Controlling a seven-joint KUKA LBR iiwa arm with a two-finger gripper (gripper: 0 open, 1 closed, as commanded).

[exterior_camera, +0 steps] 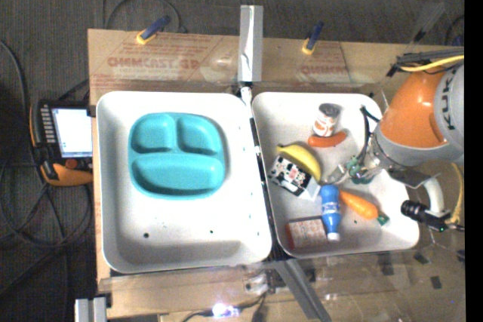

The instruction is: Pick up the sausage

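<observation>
Two shallow white plastic bins sit side by side on the bench, and the right-hand bin [264, 162] serves as the landmark for everything that follows. Against its left wall lies the left-hand white bin [106, 237], which holds a turquoise three-compartment plastic plate [179, 154]. Inside the right-hand bin, toward its far wall, lies the short orange-red sausage [329, 138], with a small round tin with a red label [328, 118] touching it on the far side. Nearer the bin's middle rests a yellow banana [302, 158], and just beside the banana on the side of the left wall sits a small black-and-white patterned box [290, 176]. Toward the bin's near wall stands a blue-and-white plastic bottle [330, 212], lying lengthwise, with an orange toy carrot with a green tip [360, 206] just to its right and a flat reddish-brown packet [305, 232] at its left near the front edge. The grey arm with its orange band [411, 117] reaches over the bin's right wall, and its two-finger gripper [358, 167] hangs over the bin's right half, between the sausage and the carrot, apart from the sausage. Whether the claw is open or closed cannot be told from this slant.
</observation>
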